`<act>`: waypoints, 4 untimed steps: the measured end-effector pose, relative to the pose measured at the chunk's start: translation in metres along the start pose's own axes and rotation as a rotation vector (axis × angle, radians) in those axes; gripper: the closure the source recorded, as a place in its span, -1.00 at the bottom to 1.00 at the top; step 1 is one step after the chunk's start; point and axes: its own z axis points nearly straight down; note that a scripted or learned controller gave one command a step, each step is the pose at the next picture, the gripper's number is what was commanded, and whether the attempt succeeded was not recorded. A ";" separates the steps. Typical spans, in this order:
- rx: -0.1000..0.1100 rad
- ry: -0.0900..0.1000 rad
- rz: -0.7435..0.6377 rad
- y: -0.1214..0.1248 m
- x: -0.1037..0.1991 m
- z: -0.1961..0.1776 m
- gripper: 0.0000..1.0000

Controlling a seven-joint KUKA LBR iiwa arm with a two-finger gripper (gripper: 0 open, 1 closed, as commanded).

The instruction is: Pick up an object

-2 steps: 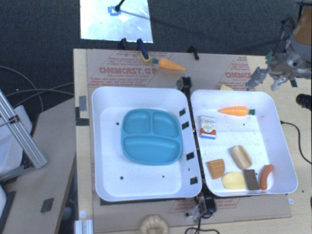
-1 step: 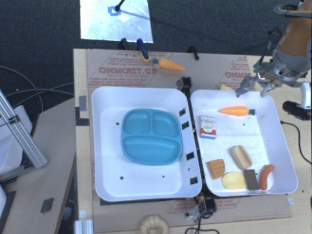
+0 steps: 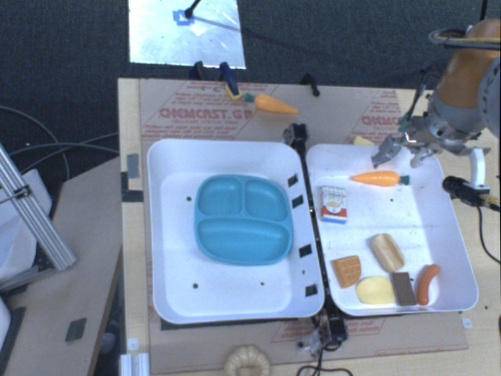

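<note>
- Orange carrot [image 3: 377,179] lies flat near the back of the right bin [image 3: 454,233], its green stub pointing toward the arm's side; this carrot serves as the landmark below.
- Just behind and above the carrot, the gripper [image 3: 403,152] hangs over the bin's back edge with its two fingers spread apart and nothing between them.
- Grey arm [image 3: 468,77] with its orange band rises behind the carrot toward the upper right corner.
- In front of the carrot and a little to its left stands a small white, red and blue carton [image 3: 334,204].
- Farther in front of the carrot, near the bin's front wall, sit a bread roll [image 3: 387,251], a toast-coloured wedge [image 3: 347,270], a yellow lump [image 3: 375,290], a brown bar [image 3: 403,287] and a sausage [image 3: 427,283].
- Left of the carrot, in the left bin [image 3: 168,210], rests a blue divided plate [image 3: 243,218].
- Well behind the carrot and to its left, a second carrot [image 3: 272,104] lies on the cardboard [image 3: 196,112] outside both bins.
</note>
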 end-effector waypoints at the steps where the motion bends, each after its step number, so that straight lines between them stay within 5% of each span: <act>1: -0.002 0.000 -0.005 0.007 0.008 0.051 -1.00; 2: -0.004 0.000 -0.006 0.009 0.009 0.075 -1.00; 3: -0.016 -0.003 -0.008 0.012 0.008 0.059 1.00; 4: -0.009 0.000 -0.005 0.019 0.018 0.003 1.00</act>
